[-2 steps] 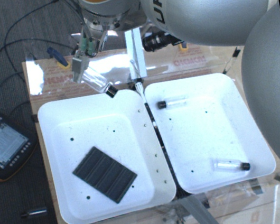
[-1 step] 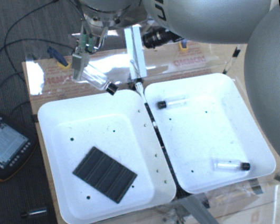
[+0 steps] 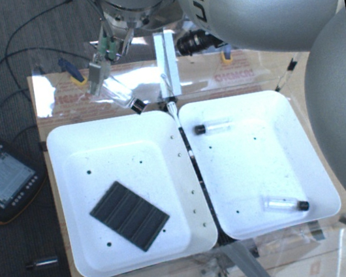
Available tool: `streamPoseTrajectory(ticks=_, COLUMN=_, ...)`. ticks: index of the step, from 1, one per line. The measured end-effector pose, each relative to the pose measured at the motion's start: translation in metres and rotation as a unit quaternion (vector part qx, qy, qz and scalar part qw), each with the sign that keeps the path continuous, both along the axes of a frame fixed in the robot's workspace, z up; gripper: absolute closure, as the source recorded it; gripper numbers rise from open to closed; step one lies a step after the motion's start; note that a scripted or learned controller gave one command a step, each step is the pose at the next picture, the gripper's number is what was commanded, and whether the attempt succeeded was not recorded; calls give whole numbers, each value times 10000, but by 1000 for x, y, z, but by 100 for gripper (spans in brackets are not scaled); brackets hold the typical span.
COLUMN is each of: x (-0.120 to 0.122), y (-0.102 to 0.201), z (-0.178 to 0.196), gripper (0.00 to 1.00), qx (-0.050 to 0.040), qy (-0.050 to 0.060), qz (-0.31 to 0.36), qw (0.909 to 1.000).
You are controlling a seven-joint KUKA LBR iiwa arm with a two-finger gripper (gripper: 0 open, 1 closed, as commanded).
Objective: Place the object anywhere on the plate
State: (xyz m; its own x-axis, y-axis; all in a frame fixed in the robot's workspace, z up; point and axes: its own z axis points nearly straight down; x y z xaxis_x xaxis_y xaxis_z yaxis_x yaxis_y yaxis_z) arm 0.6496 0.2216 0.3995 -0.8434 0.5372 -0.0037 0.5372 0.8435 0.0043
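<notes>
Clear plastic tube with black cap (image 3: 285,203): laid in right white bin (image 3: 306,144), near corner, cap pointed right, long axis slightly diagonal.
Second capped tube (image 3: 213,127): laid crosswise, cap pointed left.
Dark ribbed rectangular plate (image 3: 129,215): left bin (image 3: 69,186).
Hand (image 3: 105,63): raised behind left bin; opening cannot be told.

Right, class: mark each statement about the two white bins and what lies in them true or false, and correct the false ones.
1. The dark ribbed rectangular plate lies in the left white bin. True.
2. The right white bin holds two clear plastic tubes with black caps. True.
3. One tube rests on the plate. False: both lie in the other bin.
4. The two tubes touch each other. False: one lies near the bin's far edge, one near its front corner.
5. The grey handheld pendant sits inside the left bin. False: it lies outside, to its left.
</notes>
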Motion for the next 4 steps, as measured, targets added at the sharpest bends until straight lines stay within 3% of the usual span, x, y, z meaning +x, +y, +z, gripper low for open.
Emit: streamPoseTrajectory(ticks=4, x=3, y=2, z=36, gripper=100, qx=16, qy=-30, qz=-10, qw=10000)
